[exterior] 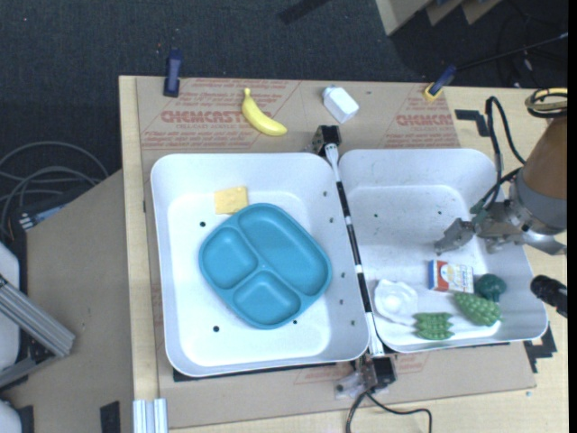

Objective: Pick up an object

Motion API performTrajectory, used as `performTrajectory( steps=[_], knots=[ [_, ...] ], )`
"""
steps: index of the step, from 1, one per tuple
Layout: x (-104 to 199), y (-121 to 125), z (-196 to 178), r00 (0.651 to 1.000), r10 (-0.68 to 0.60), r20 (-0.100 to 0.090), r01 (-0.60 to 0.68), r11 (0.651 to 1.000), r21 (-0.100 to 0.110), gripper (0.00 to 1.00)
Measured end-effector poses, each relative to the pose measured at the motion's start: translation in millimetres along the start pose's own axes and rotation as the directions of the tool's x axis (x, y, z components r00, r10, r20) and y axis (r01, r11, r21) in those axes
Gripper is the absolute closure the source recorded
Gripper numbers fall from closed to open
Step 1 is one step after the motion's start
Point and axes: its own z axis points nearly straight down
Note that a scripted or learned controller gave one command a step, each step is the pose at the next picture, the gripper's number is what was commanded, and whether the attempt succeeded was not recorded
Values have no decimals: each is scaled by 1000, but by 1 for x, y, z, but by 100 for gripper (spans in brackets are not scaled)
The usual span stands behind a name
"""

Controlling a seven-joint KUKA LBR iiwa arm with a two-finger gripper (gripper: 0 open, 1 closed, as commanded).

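Progress on the pick was at its start: nothing sat between the gripper's fingers, and every candidate object lay on a bin floor.

The left bin [171, 242] carried the largest item, a blue three-compartment plate [263, 264] lying flat near the bin's middle, with a yellow sponge-like square [231, 199] touching the plate's far edge. Both were well apart from the gripper.

The right bin [397, 174] held the smaller pieces, all gathered along its near edge toward the near right corner: a small red, white and blue carton [451, 277], a white crumpled object [395, 299] near the near left corner, a green bumpy pod-like toy [435, 326] just beside it, a second green knobbly piece [478, 308], and a dark green round object [490, 286] against the right wall.

The gripper [462, 234] hung over the right side of this bin with its fingers apart and nothing between them. The carton lay nearest, just toward the near edge from the fingertips; contact could not be judged from this slant.

Remaining, by judgement: descent onto one object, closure, and lift.

A yellow banana [261, 115] and a white block [341, 105] lay on the bench [135, 269] beyond the bins' far edges.
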Motion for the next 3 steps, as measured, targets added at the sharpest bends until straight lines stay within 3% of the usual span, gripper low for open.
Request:
performTrajectory(
  steps=[1, 2, 3],
  knots=[
    [0, -31, 66, 1000, 0, 1, 0, 1000, -1, 0],
    [0, -30, 56, 1000, 1, 2, -1, 1000, -4, 100],
    [92, -17, -32, 1000, -3, 0, 3, 1000, -4, 100]
  ],
)
